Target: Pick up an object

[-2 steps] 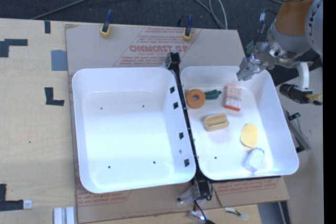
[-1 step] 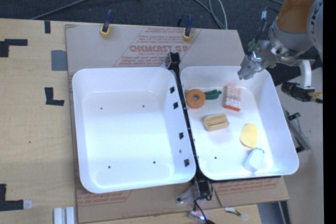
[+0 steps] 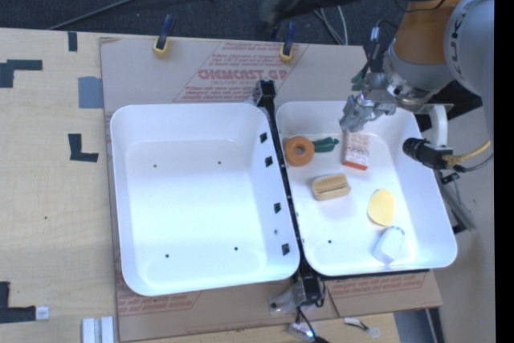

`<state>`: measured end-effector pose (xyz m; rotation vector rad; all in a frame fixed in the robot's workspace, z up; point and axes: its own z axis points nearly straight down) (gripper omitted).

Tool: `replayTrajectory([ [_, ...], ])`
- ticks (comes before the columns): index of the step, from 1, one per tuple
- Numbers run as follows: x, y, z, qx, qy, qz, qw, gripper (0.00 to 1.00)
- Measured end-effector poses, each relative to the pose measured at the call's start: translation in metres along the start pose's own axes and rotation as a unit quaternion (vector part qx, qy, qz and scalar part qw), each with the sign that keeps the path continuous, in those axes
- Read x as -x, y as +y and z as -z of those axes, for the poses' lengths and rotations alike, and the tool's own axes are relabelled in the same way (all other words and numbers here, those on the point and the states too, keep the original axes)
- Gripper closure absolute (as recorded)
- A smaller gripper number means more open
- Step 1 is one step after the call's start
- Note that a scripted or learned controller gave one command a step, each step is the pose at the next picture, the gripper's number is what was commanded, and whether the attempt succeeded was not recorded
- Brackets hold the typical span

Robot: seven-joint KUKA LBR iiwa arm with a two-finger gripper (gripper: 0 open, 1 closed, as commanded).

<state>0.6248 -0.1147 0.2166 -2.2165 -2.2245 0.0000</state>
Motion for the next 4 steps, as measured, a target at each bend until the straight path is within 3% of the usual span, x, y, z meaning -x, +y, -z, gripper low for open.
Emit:
replayTrajectory([
  [4,-0.198,-0.054,0.003,0.0,0.0,0.0,1.0,1.0],
])
